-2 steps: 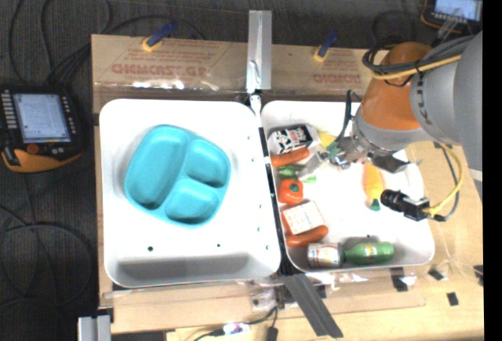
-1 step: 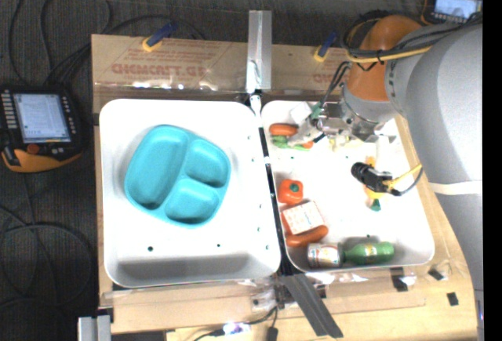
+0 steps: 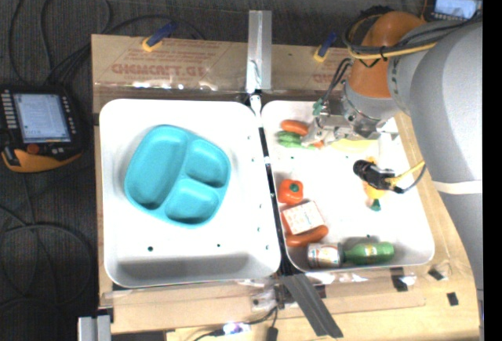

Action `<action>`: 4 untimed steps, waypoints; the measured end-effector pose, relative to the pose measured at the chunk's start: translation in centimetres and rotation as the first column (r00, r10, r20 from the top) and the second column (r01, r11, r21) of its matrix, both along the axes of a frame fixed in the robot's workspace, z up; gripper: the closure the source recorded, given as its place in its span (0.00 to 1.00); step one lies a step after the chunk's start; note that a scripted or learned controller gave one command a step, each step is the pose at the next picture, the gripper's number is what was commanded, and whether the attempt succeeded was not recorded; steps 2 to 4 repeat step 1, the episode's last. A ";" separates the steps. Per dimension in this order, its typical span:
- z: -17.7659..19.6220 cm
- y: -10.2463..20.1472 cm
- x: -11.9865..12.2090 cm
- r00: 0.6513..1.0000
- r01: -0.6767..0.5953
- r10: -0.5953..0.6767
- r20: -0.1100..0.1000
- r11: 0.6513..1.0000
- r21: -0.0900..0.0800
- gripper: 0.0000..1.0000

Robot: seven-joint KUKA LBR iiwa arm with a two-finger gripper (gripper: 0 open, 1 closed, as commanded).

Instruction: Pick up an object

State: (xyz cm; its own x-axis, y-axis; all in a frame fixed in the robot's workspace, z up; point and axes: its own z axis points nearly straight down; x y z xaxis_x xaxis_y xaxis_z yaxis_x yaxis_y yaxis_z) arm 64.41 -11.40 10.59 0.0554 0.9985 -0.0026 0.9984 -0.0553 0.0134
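Claw [image 3: 332,126] position: you have it low in the upper part of the right bin [image 3: 409,231], at the end of the grey arm [image 3: 449,108] that comes in from the right of the frame. From this view you cannot tell whether the claw is spread or pressed together, and you see nothing pinched in it.

Just left of the claw, in the bin's upper left corner, lies a carrot [image 3: 294,127] with a green piece [image 3: 287,139] beside it. It is very close to the claw, but you cannot tell if they touch.

Lower down along the bin's left wall you see a small orange pepper [image 3: 291,190]. Under it comes a labelled packet [image 3: 304,216], then a sausage [image 3: 307,235] touching the packet's lower edge. Along the bottom wall a can [image 3: 323,255] and a green bottle [image 3: 369,252] lie end to end on their sides, well apart from the claw.

The left bin [image 3: 129,253] holds a blue tray [image 3: 178,173] with three compartments, lying tilted in the picture near its middle.

Both bins rest on a brown surface [image 3: 157,65]. At the left edge of the frame a pendant [image 3: 39,124] with a lit screen lies on the floor.
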 end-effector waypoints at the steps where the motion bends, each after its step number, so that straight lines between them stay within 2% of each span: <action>1: 9.2 3.9 0.3 0.999 -0.034 0.034 -0.014 0.999 0.003 1.00; 4: 9.2 3.9 0.3 0.999 -0.034 0.034 -0.014 0.999 0.003 1.00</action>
